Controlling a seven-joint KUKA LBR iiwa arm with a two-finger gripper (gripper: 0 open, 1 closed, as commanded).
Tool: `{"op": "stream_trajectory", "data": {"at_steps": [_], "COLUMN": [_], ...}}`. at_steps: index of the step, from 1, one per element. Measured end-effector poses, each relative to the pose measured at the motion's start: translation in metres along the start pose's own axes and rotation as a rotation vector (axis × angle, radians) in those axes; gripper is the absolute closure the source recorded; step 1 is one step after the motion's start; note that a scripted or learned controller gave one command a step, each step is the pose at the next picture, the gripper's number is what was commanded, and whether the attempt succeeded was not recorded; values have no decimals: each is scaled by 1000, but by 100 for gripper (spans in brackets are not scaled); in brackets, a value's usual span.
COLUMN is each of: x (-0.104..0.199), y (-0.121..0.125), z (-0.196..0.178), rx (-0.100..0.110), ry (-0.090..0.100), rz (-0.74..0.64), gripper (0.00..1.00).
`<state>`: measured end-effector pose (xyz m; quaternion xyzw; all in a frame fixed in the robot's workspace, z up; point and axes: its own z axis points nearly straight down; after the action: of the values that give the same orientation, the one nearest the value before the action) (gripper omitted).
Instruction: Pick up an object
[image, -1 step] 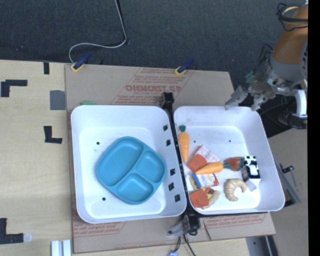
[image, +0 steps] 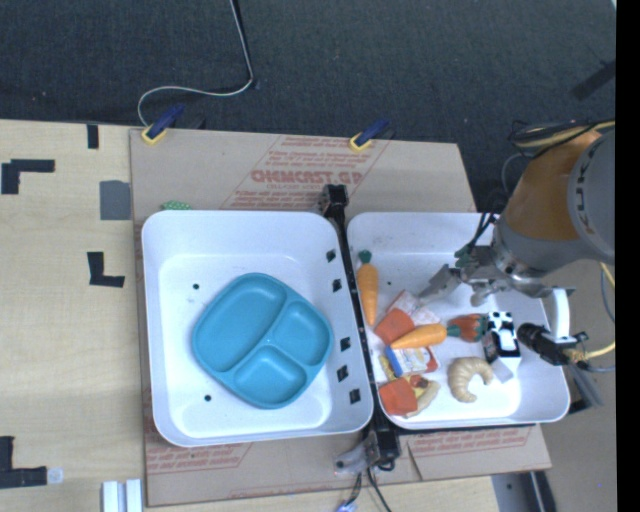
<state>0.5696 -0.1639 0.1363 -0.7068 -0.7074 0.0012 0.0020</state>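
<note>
End effector (image: 447, 281) is hovering over the right bin (image: 405, 252), near the carrot (image: 420, 336); open or closed, cannot tell. Nothing is showing lifted yet; grasp and lift are remaining.

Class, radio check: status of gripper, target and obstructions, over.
Gripper above right-hand white bin, nothing visibly held. Tan toy croissant lies free inside. Orange toy carrot close beside it.

Grey arm (image: 556, 205) from right, claw (image: 462, 284) pointing left
</note>
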Motion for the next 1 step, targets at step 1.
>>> {"op": "stream_trajectory", "data": {"at_steps": [1], "x": [-46], "y": [-18], "z": [45], "rx": [-13], "ry": [5], "rz": [-2], "gripper": [0]}}
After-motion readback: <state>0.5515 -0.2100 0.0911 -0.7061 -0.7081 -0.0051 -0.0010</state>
